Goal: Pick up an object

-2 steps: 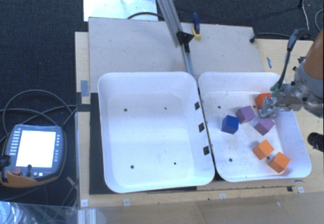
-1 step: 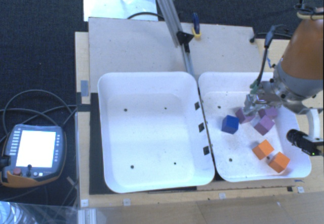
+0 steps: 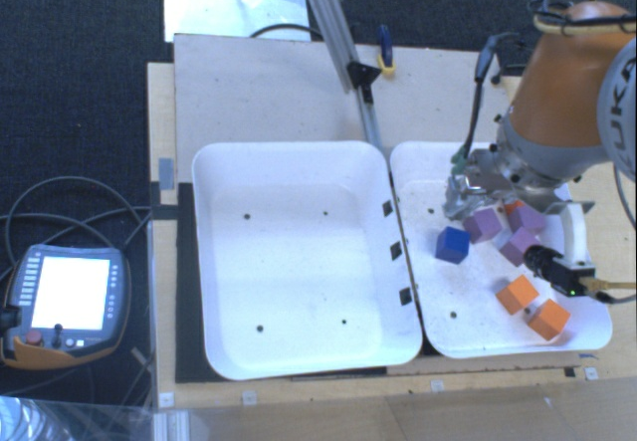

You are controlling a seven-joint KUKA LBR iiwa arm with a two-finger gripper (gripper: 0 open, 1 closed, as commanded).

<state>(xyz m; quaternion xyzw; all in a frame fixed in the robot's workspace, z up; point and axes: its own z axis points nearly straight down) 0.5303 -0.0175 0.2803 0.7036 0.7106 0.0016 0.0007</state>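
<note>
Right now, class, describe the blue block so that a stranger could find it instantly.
Start at the right bin of the two white bins. The blue block lies near its middle, left of the purple blocks under the arm. It is the one blue thing there.

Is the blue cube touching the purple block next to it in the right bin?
Apart. The camera view shows a strip of white bin floor between the blue cube and the nearest purple block.
</note>
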